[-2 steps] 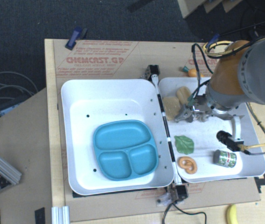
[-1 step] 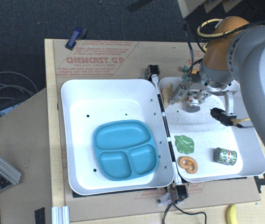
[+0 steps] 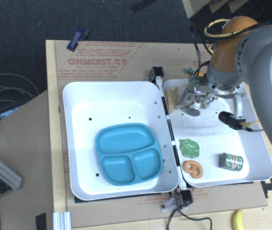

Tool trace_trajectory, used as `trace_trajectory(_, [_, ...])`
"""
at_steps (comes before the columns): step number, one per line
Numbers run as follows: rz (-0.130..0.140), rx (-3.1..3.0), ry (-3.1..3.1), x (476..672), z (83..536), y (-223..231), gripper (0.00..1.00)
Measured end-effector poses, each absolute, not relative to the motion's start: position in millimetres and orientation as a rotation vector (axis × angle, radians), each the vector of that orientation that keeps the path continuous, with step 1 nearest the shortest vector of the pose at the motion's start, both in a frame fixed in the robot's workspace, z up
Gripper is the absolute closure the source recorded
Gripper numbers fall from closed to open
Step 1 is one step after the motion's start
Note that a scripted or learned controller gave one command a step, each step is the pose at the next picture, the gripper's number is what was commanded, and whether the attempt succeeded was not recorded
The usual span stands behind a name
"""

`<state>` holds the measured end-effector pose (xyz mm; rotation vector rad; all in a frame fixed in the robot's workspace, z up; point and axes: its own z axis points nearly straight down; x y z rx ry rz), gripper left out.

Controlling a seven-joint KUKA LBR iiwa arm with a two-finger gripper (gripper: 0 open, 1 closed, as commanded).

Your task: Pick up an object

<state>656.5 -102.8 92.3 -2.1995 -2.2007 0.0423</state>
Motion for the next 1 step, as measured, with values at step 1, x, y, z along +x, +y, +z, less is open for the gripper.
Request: trace_trajectory(1, [-0.003, -2.218, -2.223, 597.5, 185.6, -16.9, 1.00])
